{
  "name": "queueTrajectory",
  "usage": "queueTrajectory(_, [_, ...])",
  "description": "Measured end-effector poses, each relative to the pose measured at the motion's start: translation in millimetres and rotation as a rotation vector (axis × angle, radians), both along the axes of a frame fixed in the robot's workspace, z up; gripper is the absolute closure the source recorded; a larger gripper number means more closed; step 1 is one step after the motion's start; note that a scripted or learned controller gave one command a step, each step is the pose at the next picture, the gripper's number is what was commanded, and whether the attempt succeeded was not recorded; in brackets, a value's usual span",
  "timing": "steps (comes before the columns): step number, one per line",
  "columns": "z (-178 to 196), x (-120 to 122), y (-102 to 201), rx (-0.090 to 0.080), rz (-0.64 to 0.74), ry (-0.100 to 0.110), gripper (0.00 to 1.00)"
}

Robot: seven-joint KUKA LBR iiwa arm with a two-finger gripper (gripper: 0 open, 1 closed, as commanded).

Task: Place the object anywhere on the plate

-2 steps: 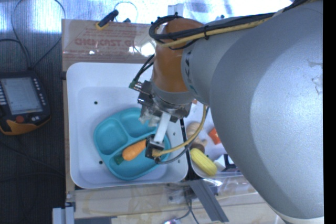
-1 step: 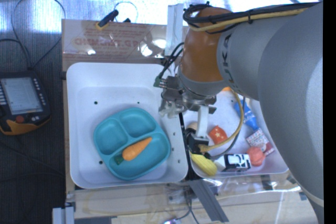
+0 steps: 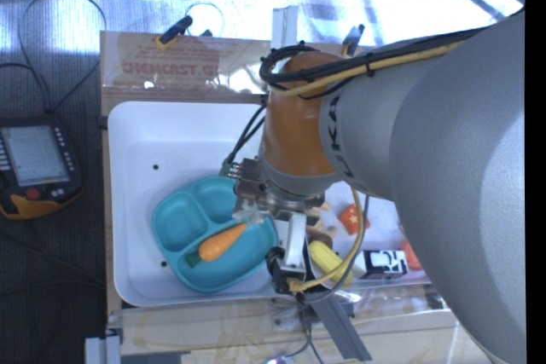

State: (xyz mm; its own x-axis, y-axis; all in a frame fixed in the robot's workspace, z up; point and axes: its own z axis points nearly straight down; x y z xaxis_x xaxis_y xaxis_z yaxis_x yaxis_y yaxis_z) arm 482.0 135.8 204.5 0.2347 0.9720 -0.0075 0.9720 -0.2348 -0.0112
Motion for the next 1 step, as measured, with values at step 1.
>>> queueTrajectory(1, [4.8, 0.4, -2.0, -0.005, -0.003, 0.009, 1.00])
